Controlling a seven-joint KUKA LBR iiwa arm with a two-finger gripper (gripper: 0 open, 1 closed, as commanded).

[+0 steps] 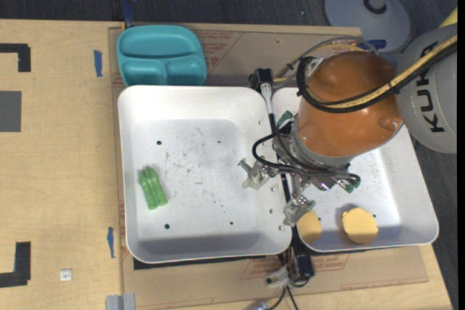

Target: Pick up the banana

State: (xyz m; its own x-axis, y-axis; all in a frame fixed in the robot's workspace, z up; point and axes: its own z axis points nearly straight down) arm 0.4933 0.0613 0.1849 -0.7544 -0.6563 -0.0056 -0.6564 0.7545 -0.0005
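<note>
Two white bins sit side by side. The left bin (196, 163) holds one green item (152, 188) at about 8 o'clock. The right bin (407, 185) holds two yellow pieces along its 6 o'clock edge: one (310, 226) just under the gripper (280, 189), one (360, 224) beside it. Which is the banana, I cannot tell. The gripper's fingers stand apart over the bins' shared rim, gripping nothing. One teal tray (161, 54) lies at 12 o'clock.

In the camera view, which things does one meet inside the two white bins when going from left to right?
Green toy in the left bin → gripper over the border between the bins → yellow piece in the right bin → second yellow piece.
</note>
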